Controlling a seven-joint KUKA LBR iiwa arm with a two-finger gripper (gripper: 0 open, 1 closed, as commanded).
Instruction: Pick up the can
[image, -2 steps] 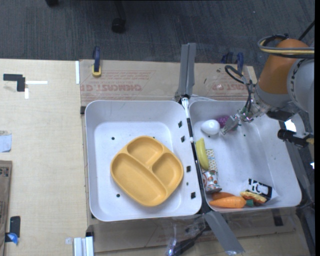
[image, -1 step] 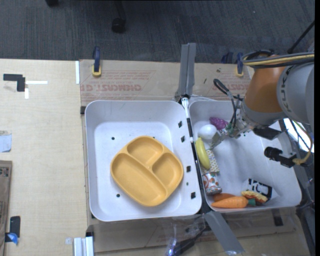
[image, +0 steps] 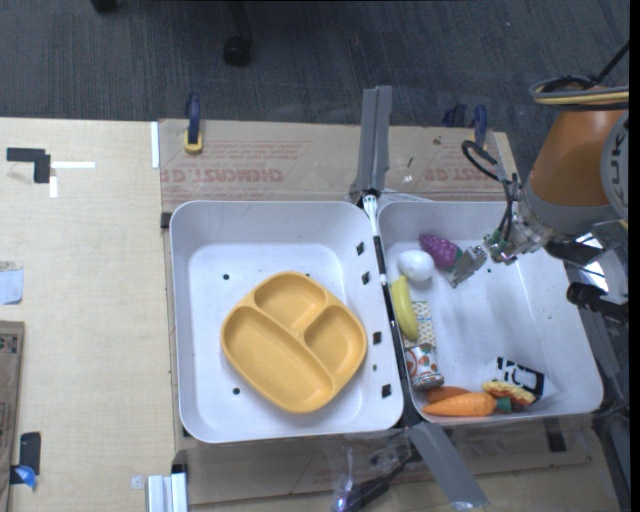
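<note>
We cannot read the can's (image: 423, 350) label; the gripper (image: 470, 262) is too small to judge; the arm (image: 585, 160) runs off the right edge.

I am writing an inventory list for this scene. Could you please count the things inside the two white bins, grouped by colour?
Yellow: 2, the divided plate and the banana
Orange: 1, the carrot
Purple: 1, the grapes
White: 1, the egg-like ball
Multicoloured: 2, the can lying on its side and a small toy
Black and white: 1, a small item
Total: 8
</note>
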